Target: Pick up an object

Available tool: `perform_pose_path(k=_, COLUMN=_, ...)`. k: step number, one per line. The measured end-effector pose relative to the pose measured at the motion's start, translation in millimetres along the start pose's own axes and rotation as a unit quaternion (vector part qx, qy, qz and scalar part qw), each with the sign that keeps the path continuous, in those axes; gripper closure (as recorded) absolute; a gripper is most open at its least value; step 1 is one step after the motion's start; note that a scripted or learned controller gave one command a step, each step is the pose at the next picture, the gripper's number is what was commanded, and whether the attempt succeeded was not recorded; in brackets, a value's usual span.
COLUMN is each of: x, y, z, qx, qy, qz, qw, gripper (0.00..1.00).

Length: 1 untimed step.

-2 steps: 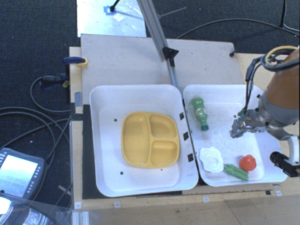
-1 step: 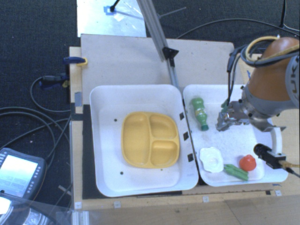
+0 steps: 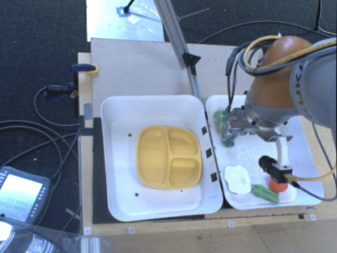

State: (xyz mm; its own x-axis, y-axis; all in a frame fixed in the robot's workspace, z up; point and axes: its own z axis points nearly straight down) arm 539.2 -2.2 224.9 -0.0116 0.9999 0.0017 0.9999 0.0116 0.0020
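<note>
My gripper (image 3: 228,136) hangs low over the upper left part of the right bin (image 3: 308,157), close to the wall between the two bins. A small green object (image 3: 218,116) lies right beside it at the bin's left edge, partly hidden by the gripper body. Along the near side of the right bin lie a white, egg-like piece (image 3: 238,178), a green pod-shaped piece (image 3: 265,193) and a red-orange round piece (image 3: 278,185). The arm's wrist hides the bin's middle.
The left bin (image 3: 118,141) holds a yellow divided plate (image 3: 169,156). A grey pole (image 3: 174,25) slants down to the bins' far edge. A black cable fitting (image 3: 269,165) hangs from the arm above the red-orange piece.
</note>
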Motion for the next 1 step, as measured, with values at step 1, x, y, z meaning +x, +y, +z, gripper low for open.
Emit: perform_pose_path(k=1, x=53.1, y=15.4, z=8.5, qx=0.0, qy=0.0, qz=0.0, qw=1.0, gripper=1.0)
